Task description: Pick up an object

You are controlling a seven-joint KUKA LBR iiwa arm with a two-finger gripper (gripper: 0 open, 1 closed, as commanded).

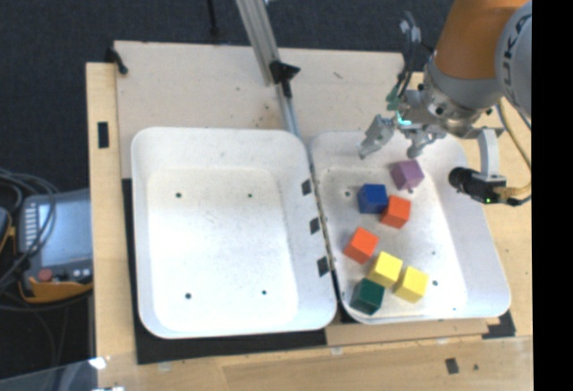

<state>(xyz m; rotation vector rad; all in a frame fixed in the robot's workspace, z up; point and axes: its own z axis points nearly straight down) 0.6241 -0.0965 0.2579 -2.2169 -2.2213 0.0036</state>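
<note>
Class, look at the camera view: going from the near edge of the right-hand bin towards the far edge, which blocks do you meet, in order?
green block → yellow block → orange block → blue block → purple block. Blocks whose place in the order is unclear are left out.

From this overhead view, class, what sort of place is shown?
Probably a robotics lab bench: a robot arm reaches over two white bins, coloured blocks lie in one, and a control pendant sits alongside.
</note>
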